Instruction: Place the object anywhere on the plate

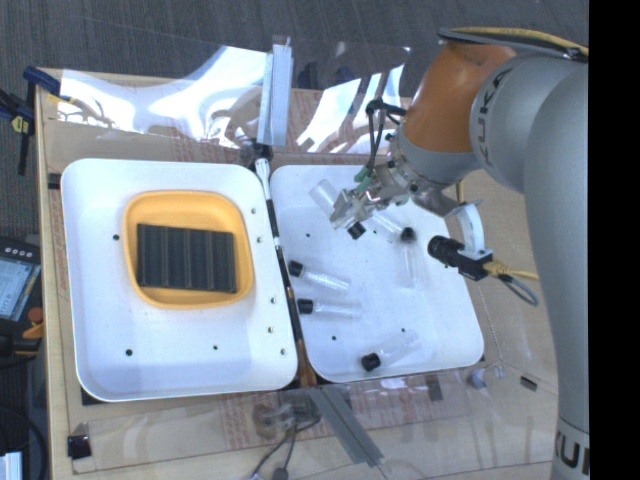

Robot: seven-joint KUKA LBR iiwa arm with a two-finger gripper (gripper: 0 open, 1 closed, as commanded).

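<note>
A dark, finely ribbed floor covering (150, 8) is seen beyond the far edge of a light wooden bench (150, 438), on which two shallow white bins (90, 268) are set side by side. Behind the bins, a clear plastic sheet (200, 93) is crumpled against the bench's back edge, and bright glare is thrown off it (the light source itself cannot be made out). At the left edge, a small device with a lit screen (12, 283) is partly cut off.
</note>
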